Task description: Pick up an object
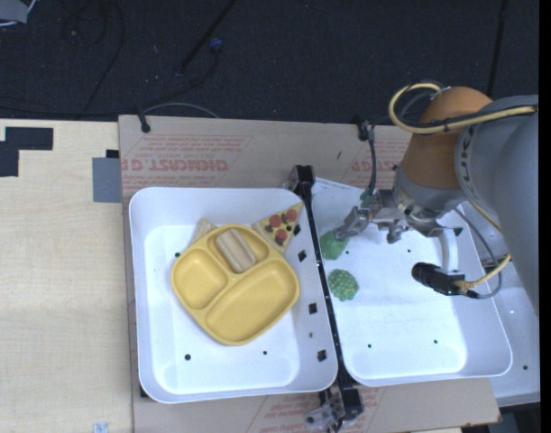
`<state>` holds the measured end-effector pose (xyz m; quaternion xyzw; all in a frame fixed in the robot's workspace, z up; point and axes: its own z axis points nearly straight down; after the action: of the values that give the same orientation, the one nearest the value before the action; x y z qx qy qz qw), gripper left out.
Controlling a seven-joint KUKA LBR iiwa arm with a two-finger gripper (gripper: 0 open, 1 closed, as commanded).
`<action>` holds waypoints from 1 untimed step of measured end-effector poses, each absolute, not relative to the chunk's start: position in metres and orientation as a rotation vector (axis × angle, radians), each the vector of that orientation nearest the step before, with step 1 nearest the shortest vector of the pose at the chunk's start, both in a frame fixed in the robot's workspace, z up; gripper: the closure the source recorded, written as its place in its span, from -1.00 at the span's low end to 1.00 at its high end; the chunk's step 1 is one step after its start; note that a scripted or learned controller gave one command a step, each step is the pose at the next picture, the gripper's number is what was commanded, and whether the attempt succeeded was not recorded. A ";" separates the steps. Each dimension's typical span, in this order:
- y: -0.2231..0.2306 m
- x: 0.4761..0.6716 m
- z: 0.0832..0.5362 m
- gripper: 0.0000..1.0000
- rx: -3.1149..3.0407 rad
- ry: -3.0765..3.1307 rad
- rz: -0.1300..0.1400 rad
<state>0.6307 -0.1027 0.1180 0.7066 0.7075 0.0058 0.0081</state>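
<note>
Your green piece sat in the right bin near the divider, touching the tip of your gripper. Honestly couldn't tell whether it was pinched or just nudged. A second green lump lay just below. The yellow tray sat in the left bin.

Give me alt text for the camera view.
A grey arm's tool reaches into the right bin beside two green objects. The left bin holds a yellow divided plate and a pizza slice toy.
</note>
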 end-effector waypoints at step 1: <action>-0.104 0.627 0.121 1.00 2.220 2.215 0.004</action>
<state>0.6267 -0.1038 0.1214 0.7078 0.7064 0.0012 0.0028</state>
